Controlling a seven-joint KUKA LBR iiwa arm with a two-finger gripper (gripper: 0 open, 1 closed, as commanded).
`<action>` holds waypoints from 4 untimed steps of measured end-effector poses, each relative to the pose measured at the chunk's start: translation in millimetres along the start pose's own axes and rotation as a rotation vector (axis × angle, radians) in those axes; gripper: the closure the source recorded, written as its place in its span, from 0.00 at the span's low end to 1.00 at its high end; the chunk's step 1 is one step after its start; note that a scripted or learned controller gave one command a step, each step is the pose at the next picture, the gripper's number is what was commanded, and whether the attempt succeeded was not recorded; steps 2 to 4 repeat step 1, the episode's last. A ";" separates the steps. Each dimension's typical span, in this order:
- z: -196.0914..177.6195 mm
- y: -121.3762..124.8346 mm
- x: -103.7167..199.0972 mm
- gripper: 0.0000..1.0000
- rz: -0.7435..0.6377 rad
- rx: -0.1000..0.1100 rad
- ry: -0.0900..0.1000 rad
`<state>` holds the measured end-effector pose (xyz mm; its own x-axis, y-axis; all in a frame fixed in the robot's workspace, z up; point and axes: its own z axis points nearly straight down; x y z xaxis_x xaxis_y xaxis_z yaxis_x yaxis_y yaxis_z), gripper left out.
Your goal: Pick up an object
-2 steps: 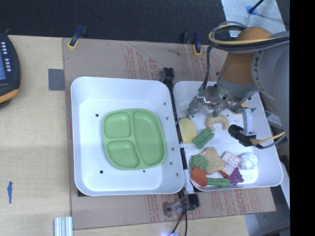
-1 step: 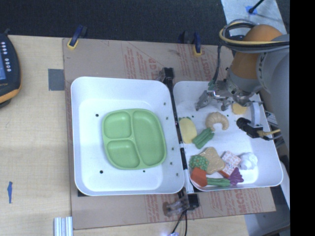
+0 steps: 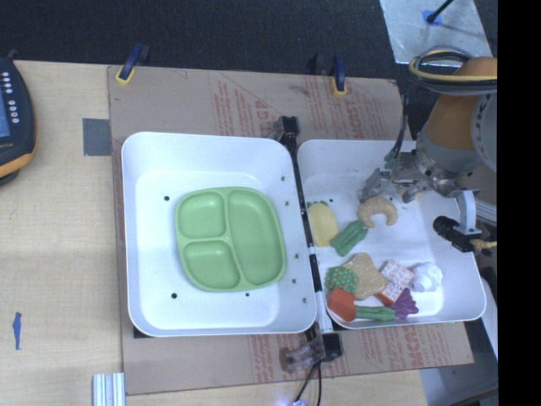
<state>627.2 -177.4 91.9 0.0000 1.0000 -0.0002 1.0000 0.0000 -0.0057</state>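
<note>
Over the right bin [image 3: 439, 311], our hand [image 3: 390, 186] hangs above a croissant [image 3: 379, 212].
We cannot tell its grip; red print on the cardboard [image 3: 220, 100] covering our wooden bench [image 3: 59, 252] is unreadable.

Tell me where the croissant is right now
The croissant lies in the right bin, in its upper middle, just below the gripper and up and to the right of the green pickle and the yellow lemon.
</note>
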 end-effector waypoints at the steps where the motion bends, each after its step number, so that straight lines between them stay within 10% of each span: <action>1: -3.5 13.4 -36.5 0.00 -0.001 -0.006 -0.002; 4: -3.5 13.4 -36.5 0.00 -0.001 -0.006 -0.002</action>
